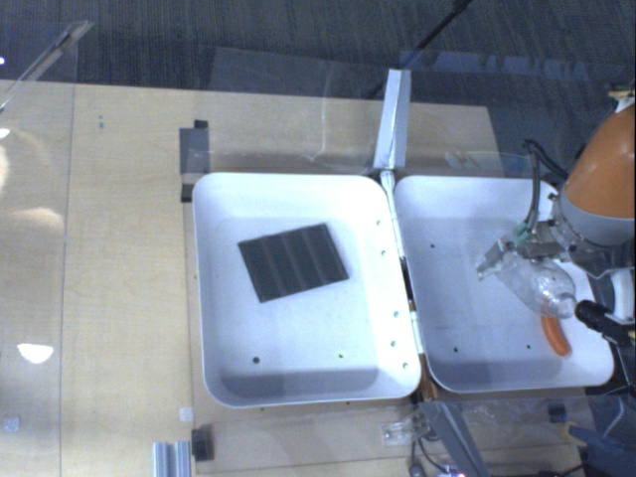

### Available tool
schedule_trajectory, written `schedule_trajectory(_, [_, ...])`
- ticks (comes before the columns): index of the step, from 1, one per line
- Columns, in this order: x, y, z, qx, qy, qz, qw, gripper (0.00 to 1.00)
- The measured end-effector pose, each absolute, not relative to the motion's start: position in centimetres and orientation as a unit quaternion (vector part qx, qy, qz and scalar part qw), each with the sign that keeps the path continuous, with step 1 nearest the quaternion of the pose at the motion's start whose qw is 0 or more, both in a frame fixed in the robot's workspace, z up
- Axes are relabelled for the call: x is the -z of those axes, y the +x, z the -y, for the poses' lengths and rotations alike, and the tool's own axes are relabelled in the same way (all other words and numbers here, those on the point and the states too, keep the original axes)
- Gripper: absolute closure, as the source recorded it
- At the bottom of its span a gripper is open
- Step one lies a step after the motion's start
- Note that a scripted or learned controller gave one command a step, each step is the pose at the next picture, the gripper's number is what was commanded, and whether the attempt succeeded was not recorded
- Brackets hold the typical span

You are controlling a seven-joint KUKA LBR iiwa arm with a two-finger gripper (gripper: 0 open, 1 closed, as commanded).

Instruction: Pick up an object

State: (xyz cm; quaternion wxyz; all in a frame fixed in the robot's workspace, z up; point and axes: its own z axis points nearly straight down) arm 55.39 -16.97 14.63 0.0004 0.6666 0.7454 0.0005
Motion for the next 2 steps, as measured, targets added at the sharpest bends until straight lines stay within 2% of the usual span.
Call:
schedule_trajectory(1, [-11.7,55.2,13.5,-0.0007,0.720,-0.694,-0.001,0.00])
schedule_trajectory(2, [-9.0,53.1,20.0,-0.0024,0.691,-0.723,0.005,0.00])
